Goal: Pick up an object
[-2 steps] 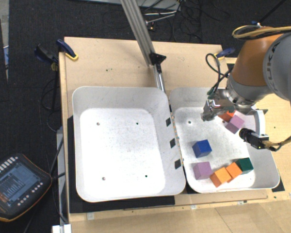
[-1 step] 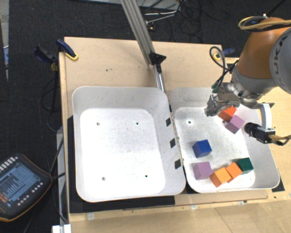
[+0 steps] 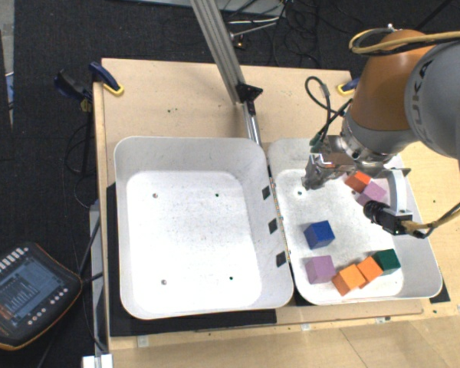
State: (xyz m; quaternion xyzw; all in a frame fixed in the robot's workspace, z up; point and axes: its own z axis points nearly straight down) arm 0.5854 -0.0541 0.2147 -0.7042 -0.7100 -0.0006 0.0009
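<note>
1. While the arm reached in from the right of the frame, the gripper (image 3: 316, 176) hung over the upper left corner of the right bin (image 3: 422, 286); whether anything was pinched there could not be told, as the wrist hid the tips.
2. Candidate objects lay in the right bin: a blue cube (image 3: 319, 234) at centre, a purple cube (image 3: 319, 268) just below it, an orange block (image 3: 351, 276) touching a green cube (image 3: 386, 262) at lower right, and an orange and pink pair (image 3: 366, 188) beside the wrist (partly hidden).
3. Judgement: the blue cube stood apart from its neighbours and offered the cleanest grasp.
4. Recommended: centre over it, align with its flat faces, descend squarely, and avoid the crowded lower-right cluster.
5. The left bin (image 3: 138, 156) held no candidates.
</note>
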